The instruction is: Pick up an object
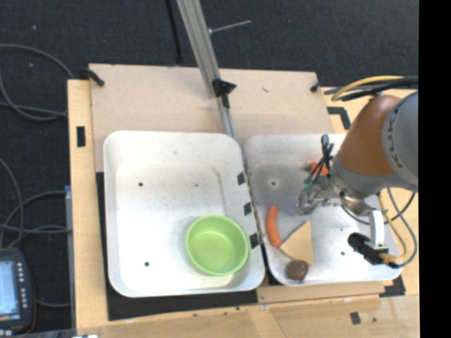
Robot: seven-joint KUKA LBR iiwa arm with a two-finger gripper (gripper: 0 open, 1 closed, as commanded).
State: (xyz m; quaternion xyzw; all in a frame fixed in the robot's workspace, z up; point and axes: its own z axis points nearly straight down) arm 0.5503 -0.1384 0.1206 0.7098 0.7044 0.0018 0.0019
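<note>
Whether the gripper [308, 201] is open or closed I cannot tell; just left lies a small, light, likely smooth sausage [273, 227] in the right bin [282, 150], best pinched across its middle.

From my remote station: two white bins [176, 153], their floors lightly speckled with dark flecks, sit on a pale tan bench [162, 94] above a black floor. The left bin holds a lime-green bowl [217, 244]. In the right bin [282, 157] I see an orange sausage-shaped piece [273, 226], a cream-yellow wedge [301, 242] and a dark brownish-maroon lump [297, 270]. The arm [380, 146] reads grey with a burnt-orange band, trailing yellow and black cables [366, 84]. Its pincer [310, 199] is metallic grey, with red and green wires beside it. A silver rail [201, 37] crosses the top.
</note>
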